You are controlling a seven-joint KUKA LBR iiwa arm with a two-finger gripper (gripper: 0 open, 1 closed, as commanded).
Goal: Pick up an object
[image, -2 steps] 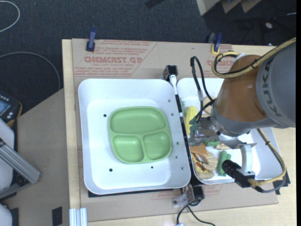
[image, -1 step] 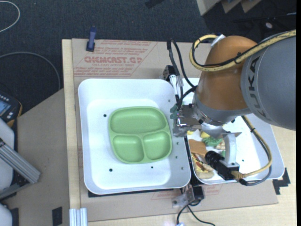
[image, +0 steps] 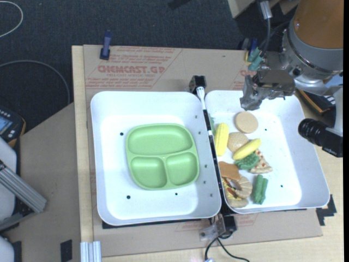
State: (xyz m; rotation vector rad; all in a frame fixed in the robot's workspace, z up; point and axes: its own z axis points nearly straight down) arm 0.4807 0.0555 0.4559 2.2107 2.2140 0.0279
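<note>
robot gripper, jaws too dark to tell open or closed, hovers just above a round tan cookie in the right bin.

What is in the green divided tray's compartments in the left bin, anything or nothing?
Nothing. All three compartments of the green tray show bare green plastic. The toy food lies in the right bin, below the gripper.

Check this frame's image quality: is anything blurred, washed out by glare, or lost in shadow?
Camera view: lighting is even and soft; the white bins are bright but keep their edges, and the green tray shows only a mild sheen. The toy food pile is small and slightly soft. The gripper looks dark and a little blurred, so detail at its tip is lost. The arm looms large and is cropped at the corner.
</note>
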